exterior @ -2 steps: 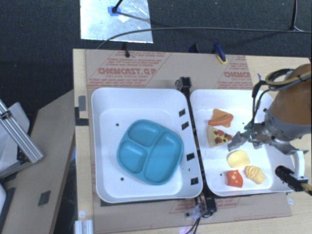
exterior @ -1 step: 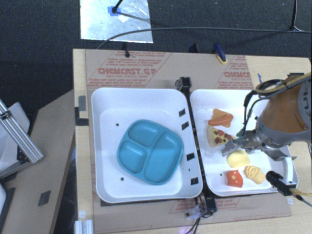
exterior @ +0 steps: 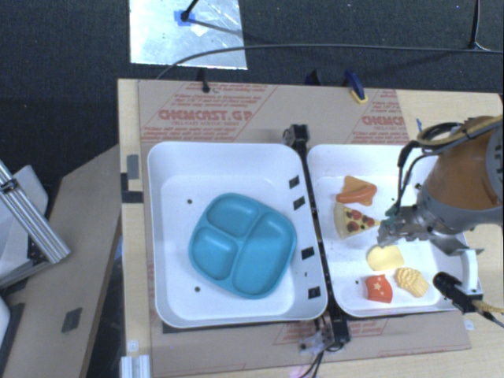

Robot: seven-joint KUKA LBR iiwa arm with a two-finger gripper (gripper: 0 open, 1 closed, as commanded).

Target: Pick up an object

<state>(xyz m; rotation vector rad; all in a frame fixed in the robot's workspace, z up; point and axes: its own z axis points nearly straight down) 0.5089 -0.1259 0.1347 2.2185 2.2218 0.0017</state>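
Claw [exterior: 391, 231] low over right bin [exterior: 327, 211], near its middle, just above pale yellow food piece [exterior: 384, 257]; likely lining up for grasp. Opening of claw: cannot tell (view too blurred). Pizza slice [exterior: 353, 220] and orange piece [exterior: 357, 188] toward far wall; red piece [exterior: 379, 288] and ridged yellow piece [exterior: 412, 281] crowd near edge. Left bin [exterior: 169, 211] holds blue divided plate [exterior: 242, 244], well apart.
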